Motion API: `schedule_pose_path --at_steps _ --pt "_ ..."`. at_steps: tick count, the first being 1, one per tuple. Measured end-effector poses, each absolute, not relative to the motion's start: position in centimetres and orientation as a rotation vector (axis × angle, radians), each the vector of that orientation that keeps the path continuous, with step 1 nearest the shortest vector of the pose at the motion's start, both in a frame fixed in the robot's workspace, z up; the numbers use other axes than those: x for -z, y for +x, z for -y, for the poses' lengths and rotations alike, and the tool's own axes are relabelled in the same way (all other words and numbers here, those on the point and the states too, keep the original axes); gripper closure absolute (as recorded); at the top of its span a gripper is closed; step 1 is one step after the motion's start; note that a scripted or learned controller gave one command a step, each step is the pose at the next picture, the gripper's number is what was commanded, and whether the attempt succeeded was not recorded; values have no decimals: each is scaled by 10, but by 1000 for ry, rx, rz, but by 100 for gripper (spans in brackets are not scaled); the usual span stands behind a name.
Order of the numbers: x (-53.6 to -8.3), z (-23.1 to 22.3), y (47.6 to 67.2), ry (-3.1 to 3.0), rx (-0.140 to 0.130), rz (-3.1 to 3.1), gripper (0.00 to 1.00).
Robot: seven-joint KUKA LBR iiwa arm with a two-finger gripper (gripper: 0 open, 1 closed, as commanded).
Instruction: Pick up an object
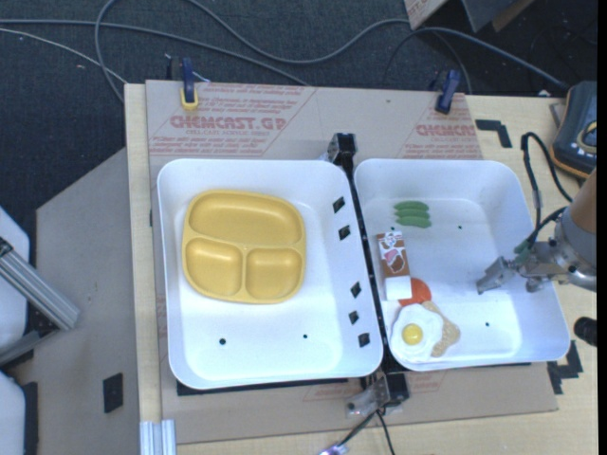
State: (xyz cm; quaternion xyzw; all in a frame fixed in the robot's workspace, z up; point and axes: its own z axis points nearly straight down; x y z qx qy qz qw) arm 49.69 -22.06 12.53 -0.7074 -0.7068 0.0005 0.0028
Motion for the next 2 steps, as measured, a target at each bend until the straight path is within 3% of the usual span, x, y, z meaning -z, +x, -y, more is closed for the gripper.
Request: schedule_pose_path --at_steps 1,2 --pt "-83 216 498 -2209 6 2218 0" --pt "-96 218 498 -2217 4 2220 100"
